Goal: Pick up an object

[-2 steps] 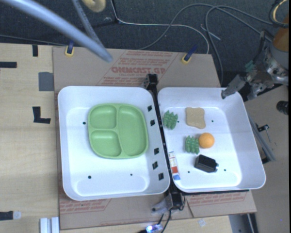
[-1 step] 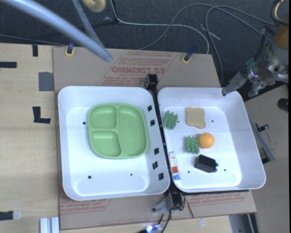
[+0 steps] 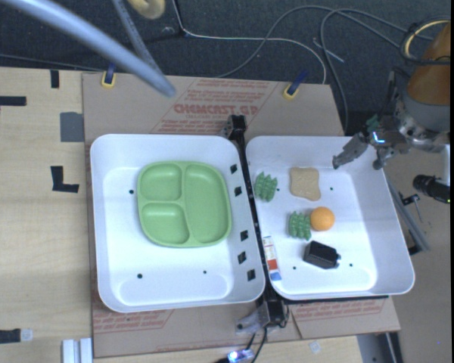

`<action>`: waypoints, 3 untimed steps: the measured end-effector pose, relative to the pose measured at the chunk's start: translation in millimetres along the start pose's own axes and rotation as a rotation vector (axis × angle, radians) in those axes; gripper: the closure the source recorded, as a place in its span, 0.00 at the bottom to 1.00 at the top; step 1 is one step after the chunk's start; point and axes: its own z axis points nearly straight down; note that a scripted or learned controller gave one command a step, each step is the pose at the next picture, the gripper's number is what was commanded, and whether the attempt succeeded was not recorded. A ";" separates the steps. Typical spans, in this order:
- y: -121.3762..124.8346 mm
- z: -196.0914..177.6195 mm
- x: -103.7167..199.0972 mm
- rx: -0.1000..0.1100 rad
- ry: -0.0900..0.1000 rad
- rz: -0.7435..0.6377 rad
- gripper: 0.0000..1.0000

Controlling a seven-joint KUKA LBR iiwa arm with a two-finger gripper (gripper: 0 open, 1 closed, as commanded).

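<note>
Five objects, right bin (image 3: 378, 271)

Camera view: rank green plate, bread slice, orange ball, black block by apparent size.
1. green plate
2. bread slice and black block, too close to rank
3. orange ball

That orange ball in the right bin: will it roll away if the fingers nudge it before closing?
Probably. The orange ball looks round and smooth, so an off-centre touch would likely send it rolling. It sits against a green piece, which may block it on that side; toward the bin wall it seems free to run. The gripper hangs at the bin's upper right edge.
</note>
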 end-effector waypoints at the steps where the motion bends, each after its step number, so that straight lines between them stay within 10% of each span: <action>1: -9.1 59.1 -4.0 0.000 0.000 0.001 0.00; 2: -15.6 104.7 -4.5 -0.001 0.000 0.000 0.00; 3: -14.0 91.5 -4.2 -0.006 -0.002 -0.001 1.00</action>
